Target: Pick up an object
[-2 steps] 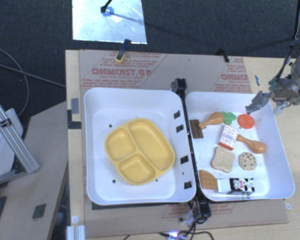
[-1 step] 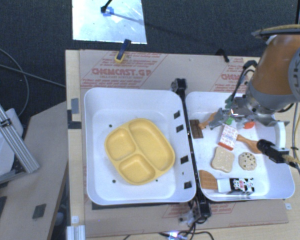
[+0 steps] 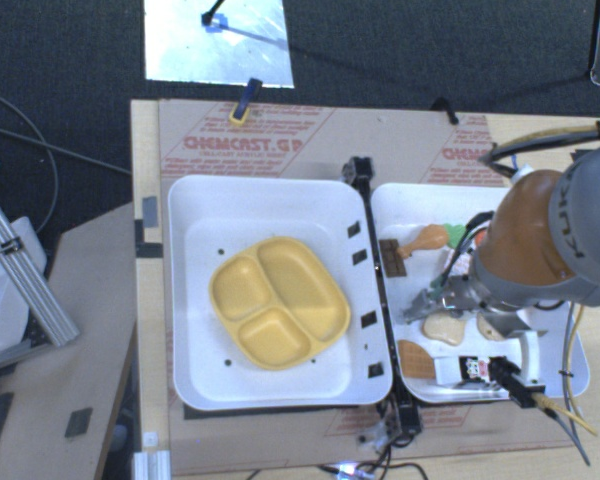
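The right bin (image 3: pixel 400 200) holds several small things. A tan drumstick-shaped piece (image 3: pixel 426 238) lies near its left wall, with a green item (image 3: pixel 455 233) beside it. A pale beige cookie-like piece (image 3: pixel 443 329) lies mid-bin, and an orange-brown piece (image 3: pixel 413 358) sits closer to the front. A white packet with a dark label (image 3: pixel 467 369) lies along the front wall. My gripper (image 3: pixel 422 306) hangs low over the right bin, just left of the beige piece and above the orange-brown one. Nothing visibly sits in it. The arm's grey and orange body hides the bin's right half.
The left bin (image 3: pixel 195 268) holds a yellow divided plate (image 3: pixel 278 301) in its middle. A black hinge strip (image 3: pixel 376 268) separates the two bins. Cardboard (image 3: pixel 280 143) lies under both bins, with a yellow-tipped tool (image 3: pixel 244 103) on its far edge.
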